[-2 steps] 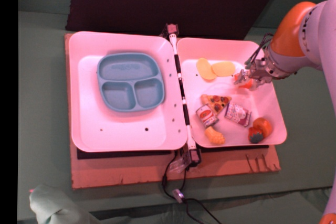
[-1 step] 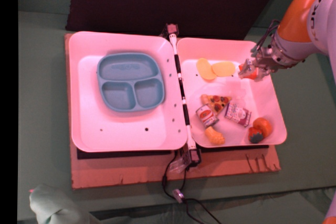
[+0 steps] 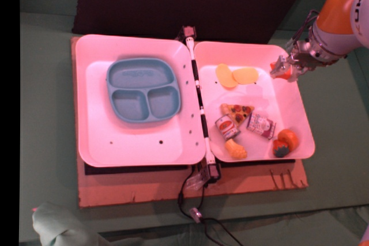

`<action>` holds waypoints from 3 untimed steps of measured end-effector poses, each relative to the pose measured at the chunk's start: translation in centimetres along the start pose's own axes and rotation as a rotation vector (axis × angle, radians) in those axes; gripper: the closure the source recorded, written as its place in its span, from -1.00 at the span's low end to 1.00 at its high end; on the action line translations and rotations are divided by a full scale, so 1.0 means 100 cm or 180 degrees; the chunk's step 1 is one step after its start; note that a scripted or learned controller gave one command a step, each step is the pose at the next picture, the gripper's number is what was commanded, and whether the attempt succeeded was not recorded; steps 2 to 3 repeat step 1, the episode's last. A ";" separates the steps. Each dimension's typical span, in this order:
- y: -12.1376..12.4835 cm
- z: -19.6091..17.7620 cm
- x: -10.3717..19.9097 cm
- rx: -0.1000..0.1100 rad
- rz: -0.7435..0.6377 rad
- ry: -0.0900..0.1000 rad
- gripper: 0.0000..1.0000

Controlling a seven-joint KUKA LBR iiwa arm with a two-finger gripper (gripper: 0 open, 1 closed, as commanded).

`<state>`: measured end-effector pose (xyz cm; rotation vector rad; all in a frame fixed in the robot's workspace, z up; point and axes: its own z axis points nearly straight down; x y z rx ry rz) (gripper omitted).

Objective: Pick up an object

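**Camera view: end effector parked over the right bin's far corner**

Camera view has all the pickable stuff sitting in the right bin (image 3: pixel 300 109). Two yellow chip-looking discs (image 3: pixel 236 75) lie overlapping near the far side, a pizza slice (image 3: pixel 237 111) sits mid-bin, a small red can (image 3: pixel 227 127) is tilted just beside it, and a little printed packet (image 3: pixel 261 125) lies next to the slice on the other side. Nearer the front edge there's a yellow-orange lump (image 3: pixel 235 150) and an orange round thing with a dark patch (image 3: pixel 285 142) in the corner.

End effector (image 3: pixel 283 69) is over the bin's far right corner, well apart from the pile. Something orange-red shows at its tips, but honestly I can't tell if it's gripping anything or whether it's open or closed.

Left bin (image 3: pixel 98 141) holds a blue divided plate (image 3: pixel 143 88), three compartments. Both bins sit on the surface (image 3: pixel 52 124), with a cable (image 3: pixel 199 213) trailing off the front.
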<state>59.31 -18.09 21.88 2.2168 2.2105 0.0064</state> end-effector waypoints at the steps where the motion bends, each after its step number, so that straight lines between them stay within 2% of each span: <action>1: 0.005 -0.067 -0.001 -0.0004 0.0000 -0.0001 1.00; 3: 0.005 -0.067 -0.001 -0.0004 0.0000 -0.0001 1.00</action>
